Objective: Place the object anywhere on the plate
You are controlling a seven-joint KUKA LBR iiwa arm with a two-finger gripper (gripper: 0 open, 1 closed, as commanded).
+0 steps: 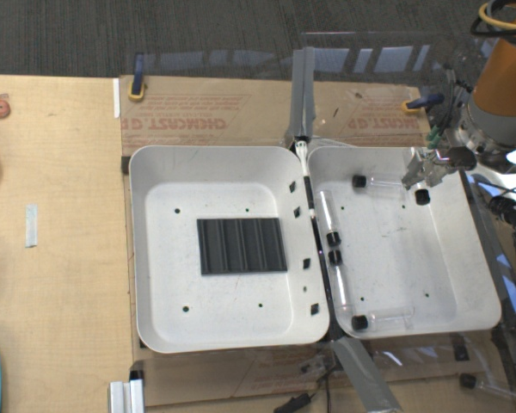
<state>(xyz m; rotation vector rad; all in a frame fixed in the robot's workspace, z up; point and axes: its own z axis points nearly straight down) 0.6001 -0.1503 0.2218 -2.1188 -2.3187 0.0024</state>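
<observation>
A dark grey ribbed plate (241, 245) lies flat in the middle of the left bin (155, 317). Several clear tubes with black caps are in the right bin (464, 308). One tube (375, 181) lies near the back, two tubes (328, 231) run along the left wall, and another tube (382, 320) lies at the front. My gripper (423, 177) hangs over the right bin's back right corner, just right of the back tube. A small black piece (422, 197) sits right below it; whether it is a cap or part of the gripper is unclear.
Brown cardboard (215, 110) lies behind the bins, with a yellow clamp (138, 89) and another clamp (417, 104) on it. A metal divider (303, 93) runs between the bins. The wooden bench (52, 231) extends to the left.
</observation>
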